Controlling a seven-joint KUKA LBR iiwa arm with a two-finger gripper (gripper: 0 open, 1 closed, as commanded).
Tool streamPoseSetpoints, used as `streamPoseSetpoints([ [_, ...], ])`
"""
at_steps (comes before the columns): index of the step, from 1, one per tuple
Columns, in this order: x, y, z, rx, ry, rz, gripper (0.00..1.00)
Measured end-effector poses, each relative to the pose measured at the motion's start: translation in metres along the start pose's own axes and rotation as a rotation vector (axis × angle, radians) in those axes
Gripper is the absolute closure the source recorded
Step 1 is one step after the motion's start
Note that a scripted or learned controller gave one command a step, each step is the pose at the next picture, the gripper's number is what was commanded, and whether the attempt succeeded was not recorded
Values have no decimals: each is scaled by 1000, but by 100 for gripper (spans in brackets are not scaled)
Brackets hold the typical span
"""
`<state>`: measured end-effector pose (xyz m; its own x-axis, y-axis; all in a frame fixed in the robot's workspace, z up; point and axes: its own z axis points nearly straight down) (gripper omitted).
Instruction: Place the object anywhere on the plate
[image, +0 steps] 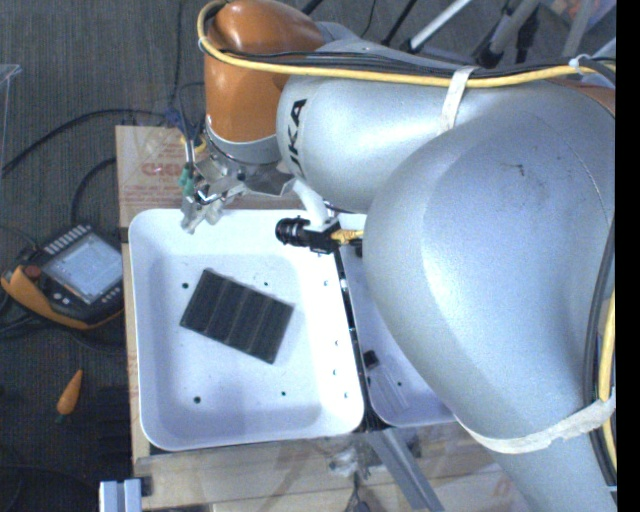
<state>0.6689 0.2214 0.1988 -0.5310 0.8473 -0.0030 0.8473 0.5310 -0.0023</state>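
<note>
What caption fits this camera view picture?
End effector hovers at the left bin's far edge, above a dark ridged slab.

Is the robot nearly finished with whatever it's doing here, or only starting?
Apparently early. Nothing looks placed yet: the dark ribbed rectangular slab lies flat in the left white bin. The gripper hovers over that bin's far rim, apart from the slab, with nothing visibly between its fingers. Picking and placing remain.

The grey arm (480, 240) is reaching in from the right. Its gripper (200, 205) is hanging below the orange band (250, 70).
</note>
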Motion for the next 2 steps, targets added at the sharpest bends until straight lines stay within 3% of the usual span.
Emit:
streamPoseSetpoints([
  [1,-4,-3,19,-1,2,-434,100],
  [2,17,-6,-125,-5,3,-463,100],
])
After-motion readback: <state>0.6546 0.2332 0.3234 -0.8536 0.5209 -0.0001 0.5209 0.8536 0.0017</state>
